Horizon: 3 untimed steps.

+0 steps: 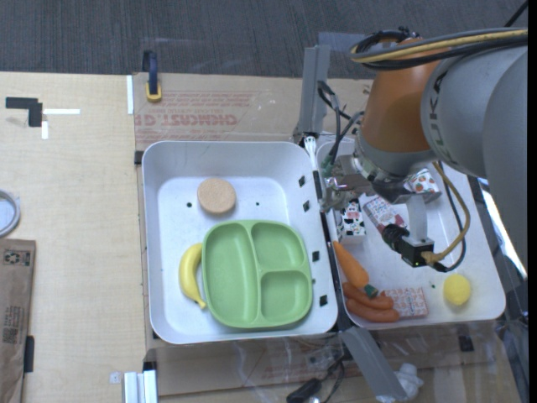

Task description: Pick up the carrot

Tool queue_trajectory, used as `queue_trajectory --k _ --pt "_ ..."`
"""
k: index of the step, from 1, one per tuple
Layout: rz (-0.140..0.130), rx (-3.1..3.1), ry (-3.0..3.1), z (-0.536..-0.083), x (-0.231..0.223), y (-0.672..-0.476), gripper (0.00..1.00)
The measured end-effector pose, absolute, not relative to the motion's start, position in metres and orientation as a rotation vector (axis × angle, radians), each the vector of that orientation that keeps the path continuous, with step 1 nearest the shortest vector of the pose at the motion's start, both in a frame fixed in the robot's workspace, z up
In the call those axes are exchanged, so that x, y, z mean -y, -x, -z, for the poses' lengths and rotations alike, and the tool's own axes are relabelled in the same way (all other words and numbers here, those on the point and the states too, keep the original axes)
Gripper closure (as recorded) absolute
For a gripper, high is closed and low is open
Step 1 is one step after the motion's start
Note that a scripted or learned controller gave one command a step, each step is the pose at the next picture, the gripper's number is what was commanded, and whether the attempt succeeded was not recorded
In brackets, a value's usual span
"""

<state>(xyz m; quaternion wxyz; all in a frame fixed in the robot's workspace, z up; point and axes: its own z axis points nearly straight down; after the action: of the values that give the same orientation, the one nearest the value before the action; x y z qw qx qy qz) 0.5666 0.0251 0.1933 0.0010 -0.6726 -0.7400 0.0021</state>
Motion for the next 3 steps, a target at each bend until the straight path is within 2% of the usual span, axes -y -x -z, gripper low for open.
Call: queue_trajectory --k 1,2,3 --pt "-0.003 2.347 2.089 -0.203 0.032 -0.585 1.00" --pt "-0.005 2.361 2.069 -0.191 -0.029 -0.510 1.00" --pt "-0.009 2.357 2.072 -0.199 -0.027 -0.510 1.00"
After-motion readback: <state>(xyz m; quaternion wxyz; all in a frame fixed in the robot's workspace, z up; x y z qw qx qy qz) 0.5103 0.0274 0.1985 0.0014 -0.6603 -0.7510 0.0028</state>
